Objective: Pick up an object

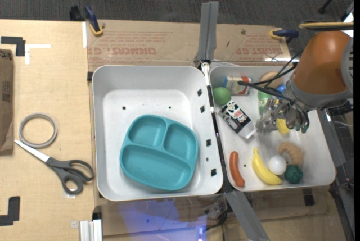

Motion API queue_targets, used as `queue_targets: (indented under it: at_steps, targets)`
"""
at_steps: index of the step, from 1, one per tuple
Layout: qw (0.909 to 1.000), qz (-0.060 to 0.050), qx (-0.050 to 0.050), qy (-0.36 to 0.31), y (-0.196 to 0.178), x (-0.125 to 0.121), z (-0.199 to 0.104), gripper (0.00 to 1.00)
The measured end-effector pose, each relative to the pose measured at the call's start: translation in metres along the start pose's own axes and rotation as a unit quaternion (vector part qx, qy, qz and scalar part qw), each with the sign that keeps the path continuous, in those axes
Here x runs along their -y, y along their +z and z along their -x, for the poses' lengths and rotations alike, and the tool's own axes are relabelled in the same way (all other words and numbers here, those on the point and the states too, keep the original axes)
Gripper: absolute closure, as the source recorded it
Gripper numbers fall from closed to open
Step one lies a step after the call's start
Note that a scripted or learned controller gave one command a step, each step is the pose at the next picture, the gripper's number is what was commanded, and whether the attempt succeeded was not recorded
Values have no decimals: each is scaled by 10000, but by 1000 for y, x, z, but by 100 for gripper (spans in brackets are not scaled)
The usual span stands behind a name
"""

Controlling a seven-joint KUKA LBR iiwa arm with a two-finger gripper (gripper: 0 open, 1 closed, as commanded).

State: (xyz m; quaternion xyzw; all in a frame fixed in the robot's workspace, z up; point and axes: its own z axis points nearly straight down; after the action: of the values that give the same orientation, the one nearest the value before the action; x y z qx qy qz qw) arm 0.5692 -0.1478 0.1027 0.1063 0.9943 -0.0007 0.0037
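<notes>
Two white bins sit side by side, with the arm reaching over the right one.

On the bench at far left lie a tape roll [37,130] and scissors [61,167]. The left bin [107,88] holds a teal divided plate [160,151]. The right bin [320,178] holds a green ball [221,95], a black-and-white carton [236,117], a red sausage [237,169], a banana [262,169], a white ball [277,164] and a dark green ball [293,174] near its front. The arm [323,68] comes in from the right, its orange band above the wrist, pointing down at the bin's middle. The gripper [281,120] hangs among the objects; whether it is apart or together I cannot tell.
</notes>
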Motion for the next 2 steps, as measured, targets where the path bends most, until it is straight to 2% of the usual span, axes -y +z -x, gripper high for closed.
queue_targets:
  at_steps: [1,2]
  targets:
    - [10000,1,-1,-1,0,0,0,0]
    - [10000,-1,23,-3,-10,0,1,100]
